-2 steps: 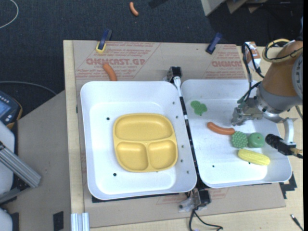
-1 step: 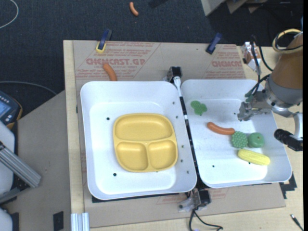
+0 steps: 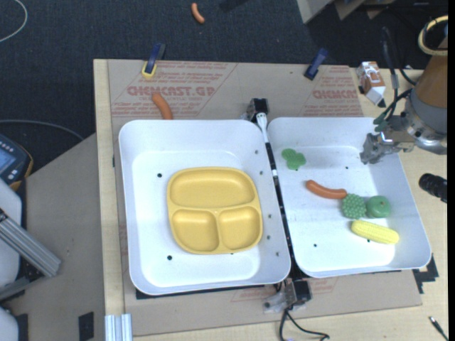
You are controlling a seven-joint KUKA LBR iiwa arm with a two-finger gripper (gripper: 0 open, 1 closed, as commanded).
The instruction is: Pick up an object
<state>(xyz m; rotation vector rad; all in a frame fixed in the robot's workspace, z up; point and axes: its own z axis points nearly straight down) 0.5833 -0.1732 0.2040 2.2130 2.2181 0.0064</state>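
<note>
The right bin [image 3: 334,258] holds several toy foods. A green leafy piece [image 3: 293,158] lies near its back left. An orange sausage [image 3: 326,190] rests in the middle. A green broccoli [image 3: 353,206] and a green round piece [image 3: 379,206] sit side by side, with a yellow corn cob [image 3: 375,231] just in front of them. My gripper [image 3: 372,151] hangs over the bin's back right part, apart from all the foods, with nothing visible between its fingers.
The left bin [image 3: 142,190] holds a yellow divided plate [image 3: 213,209]. An orange sausage [image 3: 163,106] lies on the cardboard behind the left bin; another [image 3: 197,12] lies on the dark floor. Clamps [image 3: 151,61] hold the board's back edge.
</note>
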